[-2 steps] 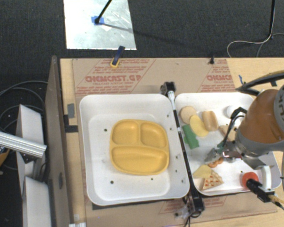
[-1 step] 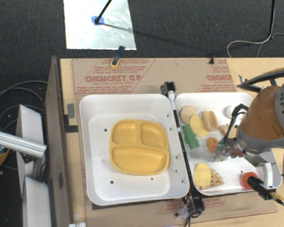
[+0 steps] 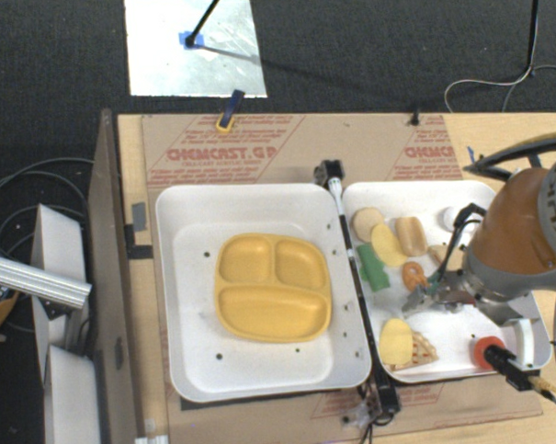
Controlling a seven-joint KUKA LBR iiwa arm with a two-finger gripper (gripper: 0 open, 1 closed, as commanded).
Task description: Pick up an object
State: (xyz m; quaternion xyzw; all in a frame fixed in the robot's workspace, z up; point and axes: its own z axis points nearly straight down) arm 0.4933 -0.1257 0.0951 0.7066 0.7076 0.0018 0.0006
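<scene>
The right bin [image 3: 450, 370] holds several toy foods: a beige round piece [image 3: 367, 224], a yellow piece [image 3: 387, 245], a tan bread roll [image 3: 409, 234], a green block [image 3: 373, 267], an orange ring [image 3: 414, 275], a yellow wedge [image 3: 395, 341] beside a waffle-like piece [image 3: 423, 351], and a red piece [image 3: 491, 353]. My gripper [image 3: 422, 298] hangs low over the middle of this bin, just below and right of the orange ring. Nothing is visibly held in it. The arm's orange band [image 3: 527, 229] covers the bin's right part.
The left bin [image 3: 187, 358] carries a yellow divided plate [image 3: 272, 286]. A black divider [image 3: 354, 278] runs between the two bins. A small white item [image 3: 448, 218] lies at the right bin's back. Cables trail along the right side of the bench.
</scene>
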